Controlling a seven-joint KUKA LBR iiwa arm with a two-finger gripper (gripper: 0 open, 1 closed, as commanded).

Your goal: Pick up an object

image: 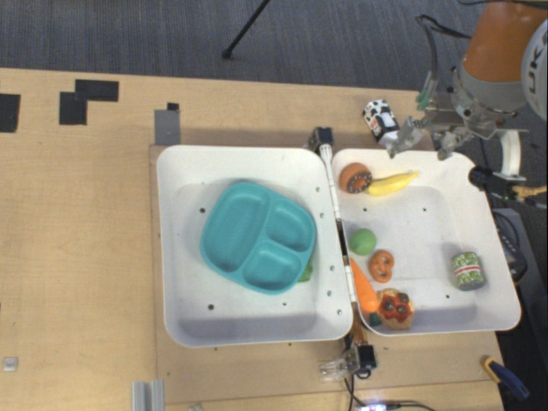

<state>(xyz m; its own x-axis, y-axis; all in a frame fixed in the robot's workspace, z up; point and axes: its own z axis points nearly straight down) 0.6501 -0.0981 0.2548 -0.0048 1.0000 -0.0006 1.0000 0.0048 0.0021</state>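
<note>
A rounded orange band is seen above a pale grey wrist; below it a grey metal end effector is fitted; dark cables are looped nearby.

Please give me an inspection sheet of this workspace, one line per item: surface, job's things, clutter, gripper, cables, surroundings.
Surface: wooden bench bearing a left bin and a right bin, side by side.
Job's things: in the right bin a banana, green ball, carrot and small can.
Clutter: teal divided plate in the left bin; black-and-white toy on the bench behind the right bin.
Gripper: gripper above the right bin's far edge, holding nothing.
Cables: wires by the arm.
Surroundings: dark carpet.
</note>
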